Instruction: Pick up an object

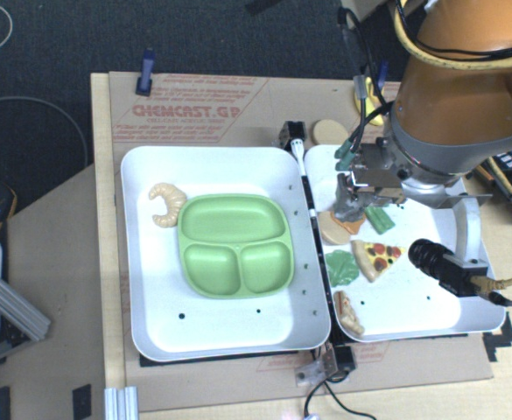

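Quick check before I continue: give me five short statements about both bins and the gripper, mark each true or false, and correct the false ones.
1. The green divided plate lies in the left bin. True.
2. The croissant sits inside the plate. False: it lies on the bin floor beside the plate's upper left corner.
3. The pizza slice is in the right bin. True.
4. The gripper is over the left bin. False: it is over the right bin, near its left wall.
5. The plate has three compartments. True.
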Robot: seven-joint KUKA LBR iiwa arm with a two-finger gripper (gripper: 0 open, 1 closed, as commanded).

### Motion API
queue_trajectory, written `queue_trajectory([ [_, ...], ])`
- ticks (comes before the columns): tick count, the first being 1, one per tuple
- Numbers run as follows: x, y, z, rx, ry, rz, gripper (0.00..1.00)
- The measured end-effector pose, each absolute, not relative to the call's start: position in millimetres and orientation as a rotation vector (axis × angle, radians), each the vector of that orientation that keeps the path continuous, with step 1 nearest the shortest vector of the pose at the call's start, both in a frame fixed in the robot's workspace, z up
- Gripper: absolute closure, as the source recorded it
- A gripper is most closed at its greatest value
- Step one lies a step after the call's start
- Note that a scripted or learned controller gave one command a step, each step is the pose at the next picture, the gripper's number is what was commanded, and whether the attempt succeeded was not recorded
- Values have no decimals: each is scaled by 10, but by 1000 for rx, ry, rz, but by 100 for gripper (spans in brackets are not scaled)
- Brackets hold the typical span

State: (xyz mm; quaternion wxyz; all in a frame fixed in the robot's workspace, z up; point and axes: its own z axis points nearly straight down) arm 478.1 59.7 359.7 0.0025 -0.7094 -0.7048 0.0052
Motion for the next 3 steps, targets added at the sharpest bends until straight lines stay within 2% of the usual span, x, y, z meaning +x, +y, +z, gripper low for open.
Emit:
queue_trajectory([
  [1,4800,628,3756,-2223,-2224,-3,100],
  [2,4802,522,4833,-2228,-2227,-17,100],
  [3,4783,452,3829,-2220,-2214,14,100],
])
